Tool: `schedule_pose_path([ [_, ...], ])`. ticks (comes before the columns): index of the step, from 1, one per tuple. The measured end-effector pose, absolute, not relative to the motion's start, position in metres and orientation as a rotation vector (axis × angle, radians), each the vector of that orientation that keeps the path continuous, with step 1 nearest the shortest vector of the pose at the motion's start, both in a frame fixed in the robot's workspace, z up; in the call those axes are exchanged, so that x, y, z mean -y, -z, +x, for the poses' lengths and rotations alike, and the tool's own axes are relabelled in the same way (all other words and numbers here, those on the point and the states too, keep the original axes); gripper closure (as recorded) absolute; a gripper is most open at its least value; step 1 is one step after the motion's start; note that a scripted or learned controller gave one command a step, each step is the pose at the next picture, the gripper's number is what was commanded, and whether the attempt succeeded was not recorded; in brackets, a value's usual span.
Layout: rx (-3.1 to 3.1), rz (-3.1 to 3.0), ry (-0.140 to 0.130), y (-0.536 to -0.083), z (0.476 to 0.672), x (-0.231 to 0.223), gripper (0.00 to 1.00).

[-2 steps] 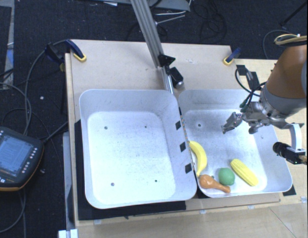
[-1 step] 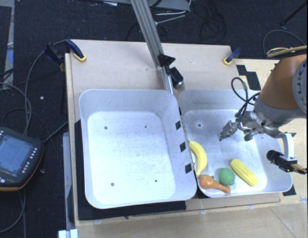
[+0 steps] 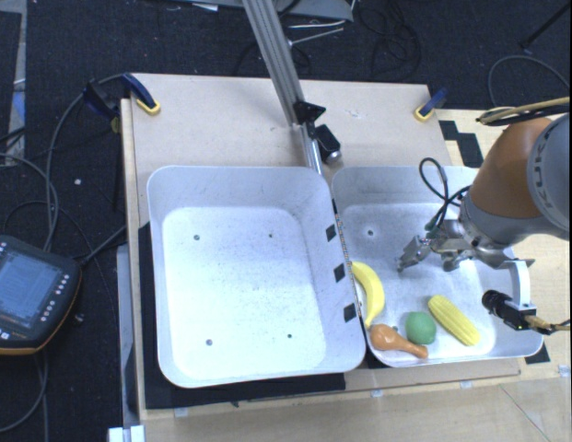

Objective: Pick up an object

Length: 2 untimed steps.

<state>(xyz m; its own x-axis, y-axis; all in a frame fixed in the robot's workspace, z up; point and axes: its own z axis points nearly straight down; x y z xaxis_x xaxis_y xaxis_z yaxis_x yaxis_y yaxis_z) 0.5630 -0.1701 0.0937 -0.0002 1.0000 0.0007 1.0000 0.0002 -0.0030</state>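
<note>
Lower right of frame: an orange drumstick-shaped piece (image 3: 397, 339), a green ball (image 3: 419, 328), a corn cob (image 3: 453, 320) and a banana (image 3: 369, 291) are lying in the right bin (image 3: 378, 212). Just above them, the end effector (image 3: 426, 254) is hovering with fingers parted, gripping nothing. The left bin (image 3: 166, 191) is sitting alongside on the desk (image 3: 221, 118).

Right bin (image 3: 378, 201): banana (image 3: 369, 289) by left wall, drumstick (image 3: 397, 339), ball (image 3: 419, 328) & corn (image 3: 453, 319) along front edge; gripper (image 3: 431, 252) above its centre
</note>
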Motion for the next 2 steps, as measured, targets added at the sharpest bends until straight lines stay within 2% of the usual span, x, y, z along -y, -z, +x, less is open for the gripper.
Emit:
schedule_pose_path([
  [1, 2.222, -2.221, 0.001, -0.106, 0.564, 0.170, 1.00],
  [2, 2.224, -2.225, 0.004, -0.162, 0.557, 0.176, 1.00],
])
